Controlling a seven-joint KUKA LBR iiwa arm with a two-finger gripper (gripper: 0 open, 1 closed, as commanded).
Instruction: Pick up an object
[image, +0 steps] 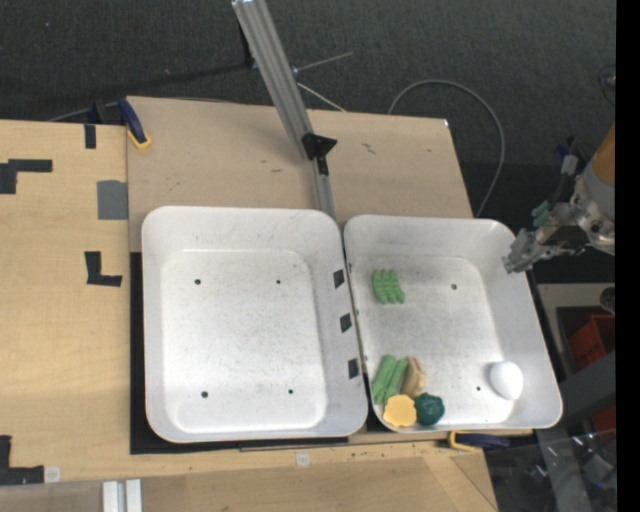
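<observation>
Right bin (470, 232) holds a green ridged piece (388, 286), well apart from fingers (520, 252) of unclear state.

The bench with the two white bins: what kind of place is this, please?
Probably a robotics lab bench for grasping trials. Two shallow white bins sit side by side, small toy-like objects such as a white ball lie in the right one, and a robot arm reaches in.
</observation>
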